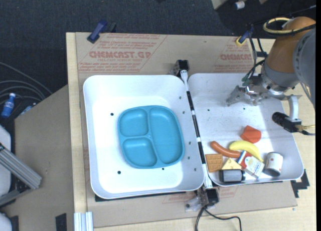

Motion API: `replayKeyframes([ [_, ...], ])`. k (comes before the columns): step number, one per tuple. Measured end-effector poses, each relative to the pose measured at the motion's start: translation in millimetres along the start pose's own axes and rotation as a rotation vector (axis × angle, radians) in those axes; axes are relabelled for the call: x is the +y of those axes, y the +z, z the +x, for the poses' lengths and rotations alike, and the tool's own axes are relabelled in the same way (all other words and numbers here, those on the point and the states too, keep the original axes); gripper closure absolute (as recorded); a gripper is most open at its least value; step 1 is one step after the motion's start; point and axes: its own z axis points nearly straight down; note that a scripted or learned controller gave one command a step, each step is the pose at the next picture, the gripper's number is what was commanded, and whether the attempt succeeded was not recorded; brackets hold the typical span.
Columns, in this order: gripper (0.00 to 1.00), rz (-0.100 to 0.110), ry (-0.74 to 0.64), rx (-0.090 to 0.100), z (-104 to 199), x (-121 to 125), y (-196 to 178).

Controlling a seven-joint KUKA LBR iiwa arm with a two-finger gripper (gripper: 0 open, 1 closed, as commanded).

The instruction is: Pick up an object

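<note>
A robotics lab or test cell is indicated. A bench (150, 49) faced with brown board printed with "CHEMCAST" is seen on dark carpet (75, 4), and two shallow white bins (95, 125) are fixed on it side by side. A grey KUKA arm (293, 49) with an orange band is mounted at the right. Loose black cables (20, 82) are laid across the floor at the left, beside aluminium framing (20, 167). Blue clamps (97, 31) are fastened at the board's far edge.

Arm (296, 49) cropped at right edge
</note>
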Motion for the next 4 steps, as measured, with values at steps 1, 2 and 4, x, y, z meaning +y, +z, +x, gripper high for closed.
replayKeyframes([
  [1, 1.00, -0.002, -0.001, -0.002, 0, 1, -10],
  [2, 0.00, -0.002, -0.001, -0.002, 1, 1, -10],
  [4, 0.00, -0.004, -0.002, -0.003, 1, 1, -21],
])
